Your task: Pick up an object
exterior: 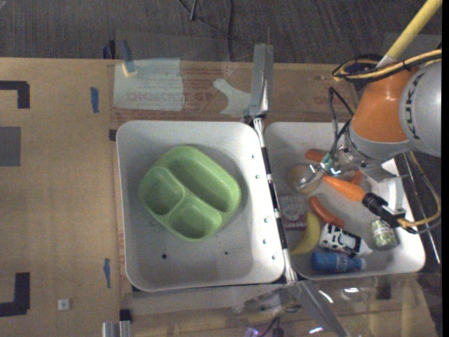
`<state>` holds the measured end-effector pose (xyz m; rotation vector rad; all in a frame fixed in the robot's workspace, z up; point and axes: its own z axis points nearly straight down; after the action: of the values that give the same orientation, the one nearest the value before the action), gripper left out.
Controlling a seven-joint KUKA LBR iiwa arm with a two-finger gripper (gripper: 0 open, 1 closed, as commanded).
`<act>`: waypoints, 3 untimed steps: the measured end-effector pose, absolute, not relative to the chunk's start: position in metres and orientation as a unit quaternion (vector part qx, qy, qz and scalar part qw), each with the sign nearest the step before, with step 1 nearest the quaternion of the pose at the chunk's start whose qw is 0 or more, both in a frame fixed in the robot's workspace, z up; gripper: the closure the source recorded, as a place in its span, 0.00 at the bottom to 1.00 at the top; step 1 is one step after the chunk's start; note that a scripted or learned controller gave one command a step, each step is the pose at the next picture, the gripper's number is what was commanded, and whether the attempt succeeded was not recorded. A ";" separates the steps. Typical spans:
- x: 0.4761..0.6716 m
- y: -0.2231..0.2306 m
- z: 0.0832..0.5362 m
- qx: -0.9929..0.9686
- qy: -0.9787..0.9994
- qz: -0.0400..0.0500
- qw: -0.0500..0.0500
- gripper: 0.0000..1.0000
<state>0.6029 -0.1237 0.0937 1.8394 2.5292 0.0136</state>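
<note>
I see a glossy green divided plastic plate (189,192) in the left white bin (140,258), floor around it bare. Gripper (330,166) over the cluttered right bin (414,258); can't tell its state.

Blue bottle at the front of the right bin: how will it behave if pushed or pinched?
The blue bottle lies on its side, so it probably rolls if nudged across its axis. It looks like smooth plastic, likely slippery. It touches the black-and-white carton, which may shift with it.

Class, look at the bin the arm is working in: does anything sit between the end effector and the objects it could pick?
Nothing visible does. The end effector hangs directly over the right bin, beside the orange carrot.
</note>
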 end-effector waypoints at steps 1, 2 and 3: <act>0.603 -0.124 0.094 0.588 0.809 0.004 0.007 0.00; 0.604 -0.125 0.105 0.590 0.807 0.007 0.009 1.00; 0.630 -0.145 0.267 0.650 0.760 0.001 0.002 1.00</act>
<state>0.6301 -0.1445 0.2670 2.0390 2.3840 0.0019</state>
